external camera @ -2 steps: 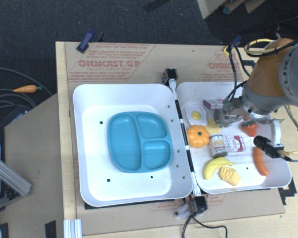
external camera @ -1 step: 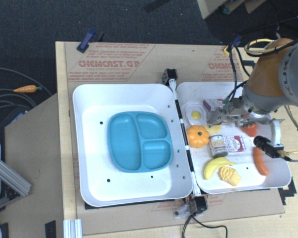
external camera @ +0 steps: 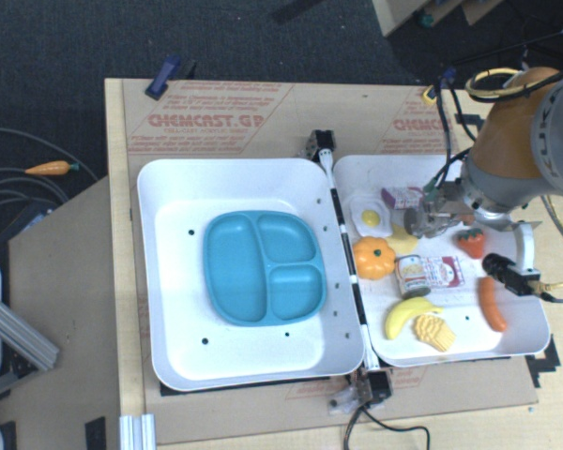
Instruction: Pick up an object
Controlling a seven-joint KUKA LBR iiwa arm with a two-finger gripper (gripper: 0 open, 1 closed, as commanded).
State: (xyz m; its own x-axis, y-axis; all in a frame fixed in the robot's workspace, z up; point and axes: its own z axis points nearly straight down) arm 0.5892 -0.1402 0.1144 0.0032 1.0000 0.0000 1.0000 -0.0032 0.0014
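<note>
The arm [external camera: 521,143] reaches in from the right and bends down over the right bin [external camera: 535,340], its gripper [external camera: 430,216] low among the toys near the bin's upper middle, so the step in hand looks like the descent onto a pick, with nothing yet lifted. Whether the jaws stand wide or narrow I cannot tell; the wrist hides them and the metal blurs together. Just beside the gripper lie a small purple item [external camera: 391,197] and a pale yellow piece [external camera: 371,218]; either may be the target. Nearby sit an orange pumpkin [external camera: 374,258], a labelled can [external camera: 430,273] on its side, a banana [external camera: 405,315], a crinkled yellow piece [external camera: 435,331], a red item [external camera: 471,244] and a sausage [external camera: 493,305]. The left bin [external camera: 169,195] holds a blue divided plate [external camera: 263,267]. Next, the jaws must settle around one toy, close and rise straight up.
</note>
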